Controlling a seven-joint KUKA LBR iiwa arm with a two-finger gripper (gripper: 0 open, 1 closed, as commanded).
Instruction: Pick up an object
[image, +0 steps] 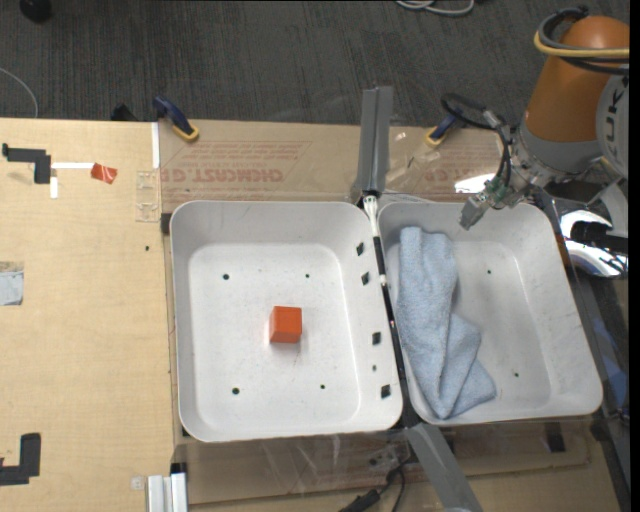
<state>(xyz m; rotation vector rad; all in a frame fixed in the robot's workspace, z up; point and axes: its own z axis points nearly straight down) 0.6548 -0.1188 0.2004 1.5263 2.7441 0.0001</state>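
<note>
Small orange-red cube block (286, 325) sits flat near the middle of the left shallow white plastic bin (200, 330), slightly below centre, touching nothing else. Right shallow white plastic bin (545, 300) holds a crumpled pale blue cloth towel (437, 325), draped along its left side near the divider, running from the upper part down to the lower left corner. Tool (478, 208) hangs over the upper edge of the right bin, just right of the towel's top, well apart from the cube; nothing between its tips, spread or pressed together cannot tell. Grey arm with orange band (580, 75) enters upper right. Brown cardboard-covered bench (260, 165) lies behind the bins.
</note>
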